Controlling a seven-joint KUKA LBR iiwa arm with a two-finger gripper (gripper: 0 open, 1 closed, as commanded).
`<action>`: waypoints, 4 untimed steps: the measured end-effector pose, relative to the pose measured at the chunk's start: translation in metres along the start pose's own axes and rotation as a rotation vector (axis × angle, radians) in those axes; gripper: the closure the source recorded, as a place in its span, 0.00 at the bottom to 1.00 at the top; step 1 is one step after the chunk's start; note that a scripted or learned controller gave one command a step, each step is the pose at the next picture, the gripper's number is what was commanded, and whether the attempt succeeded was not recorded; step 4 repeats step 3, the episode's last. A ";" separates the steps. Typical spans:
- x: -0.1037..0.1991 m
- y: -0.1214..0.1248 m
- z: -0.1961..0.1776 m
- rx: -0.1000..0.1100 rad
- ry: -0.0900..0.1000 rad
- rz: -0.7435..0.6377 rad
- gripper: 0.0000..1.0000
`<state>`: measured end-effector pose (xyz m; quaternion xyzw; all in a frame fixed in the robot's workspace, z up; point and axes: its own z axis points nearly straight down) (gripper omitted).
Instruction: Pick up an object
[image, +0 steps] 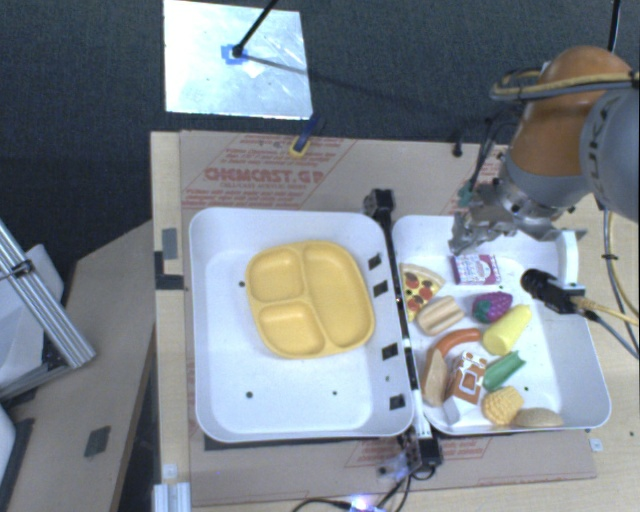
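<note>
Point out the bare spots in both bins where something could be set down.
Left bin: bare floor all round the yellow tray, widest along its near edge and left side. Right bin: a bare strip along the right wall beyond the corn, and the far corner near the gripper. Its near left half is crowded with toy food.

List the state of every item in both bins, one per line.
Pincer: low over the right bin's far end, beside the pink box.
Yellow tray: flat in the left bin, compartments up.
Pink box: lying flat.
Pizza slice: lying flat.
Grapes: resting against the corn.
Corn: lying on its side.
Right bin: crowded with toy food.
</note>
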<state>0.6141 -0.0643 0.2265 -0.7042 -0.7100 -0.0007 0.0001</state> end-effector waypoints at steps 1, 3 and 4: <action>0.031 0.012 -0.002 -0.002 0.000 0.000 1.00; 0.018 0.005 0.011 0.000 -0.001 0.008 1.00; 0.018 0.005 0.011 0.000 -0.001 0.008 1.00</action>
